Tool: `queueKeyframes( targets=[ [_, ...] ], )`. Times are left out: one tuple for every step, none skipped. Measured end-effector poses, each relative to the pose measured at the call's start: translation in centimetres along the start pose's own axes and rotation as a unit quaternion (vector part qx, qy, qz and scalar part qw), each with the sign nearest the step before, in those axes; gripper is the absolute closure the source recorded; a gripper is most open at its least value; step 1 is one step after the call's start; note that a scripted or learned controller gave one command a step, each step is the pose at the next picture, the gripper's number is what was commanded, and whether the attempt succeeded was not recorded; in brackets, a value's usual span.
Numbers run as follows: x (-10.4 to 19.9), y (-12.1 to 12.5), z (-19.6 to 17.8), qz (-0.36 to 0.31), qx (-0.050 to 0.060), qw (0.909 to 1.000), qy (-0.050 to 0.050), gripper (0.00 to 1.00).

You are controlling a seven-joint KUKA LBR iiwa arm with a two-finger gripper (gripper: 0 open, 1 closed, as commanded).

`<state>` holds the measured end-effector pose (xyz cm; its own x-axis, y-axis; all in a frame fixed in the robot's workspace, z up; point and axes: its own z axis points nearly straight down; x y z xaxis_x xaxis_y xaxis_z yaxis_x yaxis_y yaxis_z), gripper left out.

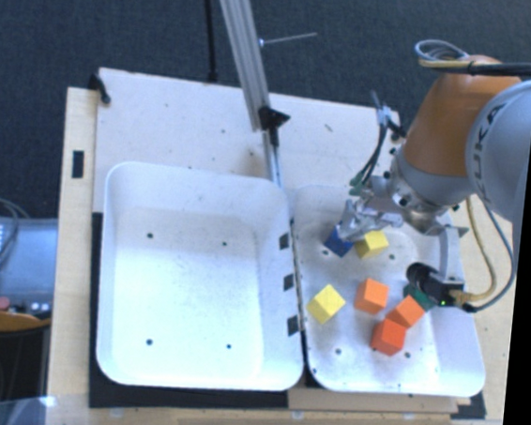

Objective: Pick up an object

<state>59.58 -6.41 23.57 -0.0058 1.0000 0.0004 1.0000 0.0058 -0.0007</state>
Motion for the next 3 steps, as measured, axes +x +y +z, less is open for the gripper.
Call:
queueKeyframes(
  targets=[
    [5.8, 0.6, -0.9, -0.001, -0.001, 1.0, 0.001, 1.0],
    [11.2, 1.8, -1.0, -0.001, -0.001, 1.0, 0.001, 1.0],
    [16.1, 2.0, -1.4, -0.001, -0.001, 1.0, 0.0, 1.0]
  ],
)
